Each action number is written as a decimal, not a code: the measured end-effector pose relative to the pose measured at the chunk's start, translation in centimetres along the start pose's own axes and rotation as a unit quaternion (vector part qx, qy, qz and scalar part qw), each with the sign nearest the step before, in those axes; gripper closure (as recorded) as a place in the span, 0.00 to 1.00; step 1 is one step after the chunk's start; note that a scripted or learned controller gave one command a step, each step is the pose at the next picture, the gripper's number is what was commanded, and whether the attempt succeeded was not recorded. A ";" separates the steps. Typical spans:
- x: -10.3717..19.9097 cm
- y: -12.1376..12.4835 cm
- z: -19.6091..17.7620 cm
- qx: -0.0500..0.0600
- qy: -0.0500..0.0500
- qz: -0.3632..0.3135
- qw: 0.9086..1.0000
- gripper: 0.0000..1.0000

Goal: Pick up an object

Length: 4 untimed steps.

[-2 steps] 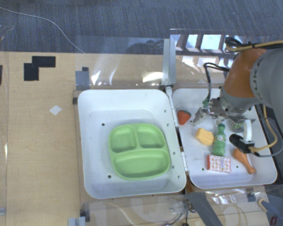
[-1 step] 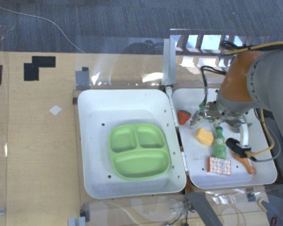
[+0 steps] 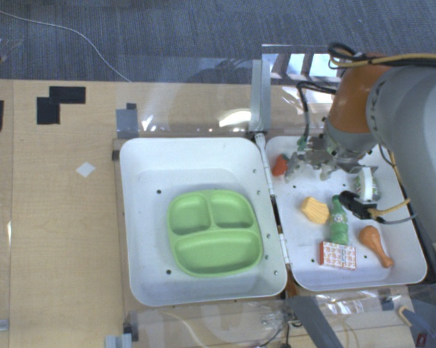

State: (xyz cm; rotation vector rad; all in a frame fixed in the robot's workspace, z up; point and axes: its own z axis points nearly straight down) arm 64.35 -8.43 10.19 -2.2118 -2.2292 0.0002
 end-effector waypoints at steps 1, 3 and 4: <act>0.0 0.0 0.0 0.000 0.000 0.000 1.000 0.00; 0.0 0.0 0.0 -0.001 0.000 0.000 1.000 0.00; 0.0 0.0 0.0 -0.001 0.000 0.000 1.000 0.00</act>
